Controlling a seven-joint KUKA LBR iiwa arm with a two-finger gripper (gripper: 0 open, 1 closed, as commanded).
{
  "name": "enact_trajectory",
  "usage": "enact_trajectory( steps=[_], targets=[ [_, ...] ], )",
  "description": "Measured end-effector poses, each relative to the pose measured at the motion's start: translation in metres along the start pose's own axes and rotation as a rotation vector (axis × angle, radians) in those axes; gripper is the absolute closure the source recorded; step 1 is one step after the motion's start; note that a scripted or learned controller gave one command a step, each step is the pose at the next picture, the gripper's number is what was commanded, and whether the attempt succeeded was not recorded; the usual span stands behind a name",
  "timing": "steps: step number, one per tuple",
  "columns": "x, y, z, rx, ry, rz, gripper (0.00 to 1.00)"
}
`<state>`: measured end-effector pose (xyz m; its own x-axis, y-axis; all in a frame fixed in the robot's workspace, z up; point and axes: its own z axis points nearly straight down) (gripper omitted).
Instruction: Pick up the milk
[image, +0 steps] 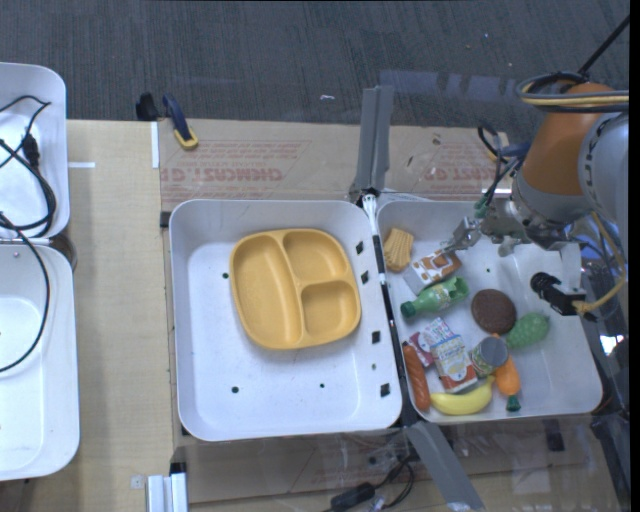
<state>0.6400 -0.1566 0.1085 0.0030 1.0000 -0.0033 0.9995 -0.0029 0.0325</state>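
The milk (448, 356) is a small white carton with red and blue print. It lies on its side in the lower middle of the right bin (570, 400), between a sausage (417, 376) and a can (489, 354). My gripper (467, 234) hangs over the upper part of that bin, well above and apart from the milk. Just below it lies an orange-and-white carton (436, 267). Nothing visibly sits in the gripper.
The right bin also holds a green bottle (436, 297), a brown disc (493, 310), a green vegetable (527, 330), a carrot (508, 378), a banana (462, 401) and a waffle piece (398, 248). A yellow divided plate (297, 287) lies in the left bin (200, 400).
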Motion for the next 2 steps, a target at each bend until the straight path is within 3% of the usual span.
enact_trajectory(
  steps=[1, 2],
  targets=[
    [0.004, -0.004, 0.0, -0.001, -0.005, -0.075, 0.0],
    [0.062, 0.019, 0.015, 0.029, 0.001, 0.058, 0.0]
  ],
)
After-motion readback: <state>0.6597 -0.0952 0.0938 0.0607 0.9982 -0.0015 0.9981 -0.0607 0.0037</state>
